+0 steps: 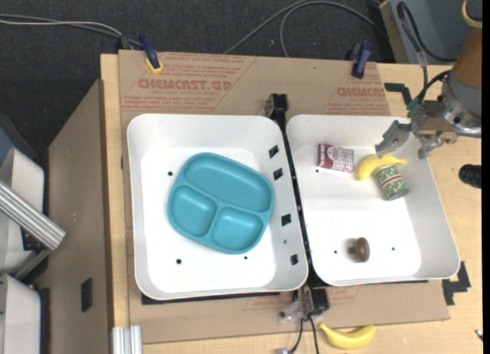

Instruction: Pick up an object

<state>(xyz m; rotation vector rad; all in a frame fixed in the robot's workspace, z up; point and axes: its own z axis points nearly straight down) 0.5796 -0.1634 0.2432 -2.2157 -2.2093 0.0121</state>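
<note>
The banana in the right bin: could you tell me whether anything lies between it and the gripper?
Nothing visible does. The gripper hangs just above and right of the banana; the can touches the banana's lower right side, and the small carton lies to its left.

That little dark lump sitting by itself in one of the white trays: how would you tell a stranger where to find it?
Start at the right-hand white bin, the one without the blue divided plate. Look toward its near edge, well apart from the banana, the can and the small carton clustered at the far side. The small round brown object lies alone there, the darkest thing in the bin.
</note>
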